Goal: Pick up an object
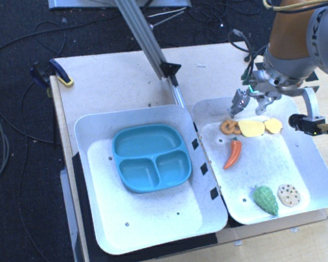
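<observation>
Hovering over the far end of the right bin (312, 162), I judge myself in the approach step of the pick: nothing is lifted yet, and my gripper (249, 103) hangs above the cluster of toy food at that end. From the overhead camera view my fingers (236, 103) look spread apart, with nothing between them and no contact I can make out with any item. Just below them lie a small brown pretzel (230, 127), a pale yellow piece (251, 128) touching it on one side, and a smaller yellow piece (273, 125) just beside that. A red-orange pepper (233, 154) lies a little nearer the camera; a green leafy piece (266, 199) and a speckled cookie (289, 195) sit well apart at the bin's near end. The left bin (104, 225) carries a blue divided tray (152, 157). The next move, as I see it, calls for settling on one item, probably the pretzel or pale yellow piece, lining up over it, descending, and closing without nudging its neighbours.
</observation>
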{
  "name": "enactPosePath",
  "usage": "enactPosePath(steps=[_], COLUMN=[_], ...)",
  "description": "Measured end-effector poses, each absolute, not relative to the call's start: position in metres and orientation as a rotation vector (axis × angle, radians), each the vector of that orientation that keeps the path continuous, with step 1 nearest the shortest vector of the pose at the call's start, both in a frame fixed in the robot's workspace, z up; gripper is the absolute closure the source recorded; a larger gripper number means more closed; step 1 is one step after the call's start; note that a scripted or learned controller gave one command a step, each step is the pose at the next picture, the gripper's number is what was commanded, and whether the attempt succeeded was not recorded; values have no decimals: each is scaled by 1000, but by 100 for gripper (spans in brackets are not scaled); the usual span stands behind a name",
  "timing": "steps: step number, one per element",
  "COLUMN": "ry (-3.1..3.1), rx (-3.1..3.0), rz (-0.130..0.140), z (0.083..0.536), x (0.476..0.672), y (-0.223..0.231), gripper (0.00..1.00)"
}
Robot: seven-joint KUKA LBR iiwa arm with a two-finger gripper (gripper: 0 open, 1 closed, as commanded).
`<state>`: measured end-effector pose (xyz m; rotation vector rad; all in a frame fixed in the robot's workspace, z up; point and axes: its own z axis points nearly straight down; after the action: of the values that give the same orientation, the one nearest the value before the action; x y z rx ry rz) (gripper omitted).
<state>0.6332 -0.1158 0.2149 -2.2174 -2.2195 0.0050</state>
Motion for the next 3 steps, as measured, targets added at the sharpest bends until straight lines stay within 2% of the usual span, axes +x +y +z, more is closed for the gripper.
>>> enactPosePath(steps=[1,2,3], ry=[-2223,-2222,-2220], rx=[-2220,-2222,-2221], rz=[0,1,3], z=[217,161,116], x=[635,642,636], y=[-116,-120,-120], gripper=[0,0,0])
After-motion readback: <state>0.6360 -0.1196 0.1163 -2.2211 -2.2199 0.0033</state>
